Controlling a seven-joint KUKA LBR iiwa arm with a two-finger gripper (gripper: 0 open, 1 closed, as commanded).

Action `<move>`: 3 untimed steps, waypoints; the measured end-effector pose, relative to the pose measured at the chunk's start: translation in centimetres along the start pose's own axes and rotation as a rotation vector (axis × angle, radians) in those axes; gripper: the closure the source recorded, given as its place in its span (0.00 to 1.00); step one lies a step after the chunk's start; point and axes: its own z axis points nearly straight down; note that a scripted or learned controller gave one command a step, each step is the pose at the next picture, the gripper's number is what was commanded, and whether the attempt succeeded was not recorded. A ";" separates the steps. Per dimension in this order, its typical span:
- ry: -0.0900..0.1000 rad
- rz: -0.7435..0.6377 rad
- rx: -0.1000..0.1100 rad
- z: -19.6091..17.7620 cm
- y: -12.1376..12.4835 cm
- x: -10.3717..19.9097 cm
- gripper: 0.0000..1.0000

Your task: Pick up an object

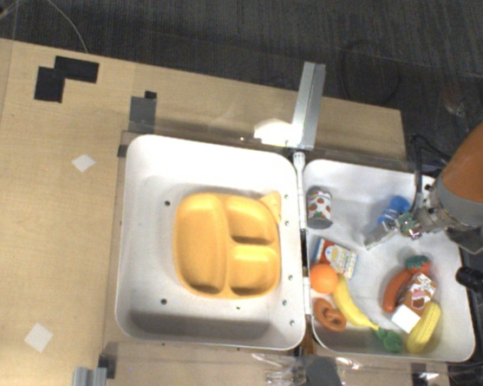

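My gripper (391, 233): low in right bin (459, 346), beside blue toy (394, 209); grip state unclear. Step: approach, nothing lifted. Next: settle over toy, close, raise.

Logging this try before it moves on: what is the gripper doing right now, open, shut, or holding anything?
Gripper: over the right white bin beside a small blue object; open or closed cannot be told, and no object is seen in it.

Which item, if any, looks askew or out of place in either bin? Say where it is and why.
The yellow divided tray in the left bin sits turned at an angle to the bin's walls. In the right bin, the small can lies apart from the toy food heaped along the near side. Nothing looks spilled or damaged.
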 end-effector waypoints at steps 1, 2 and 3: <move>0.001 0.275 0.000 1.0 5.8 1.4 0.00; -0.006 0.268 -0.009 -0.5 6.1 1.2 1.00; -0.006 0.268 -0.008 -0.4 6.1 1.2 0.00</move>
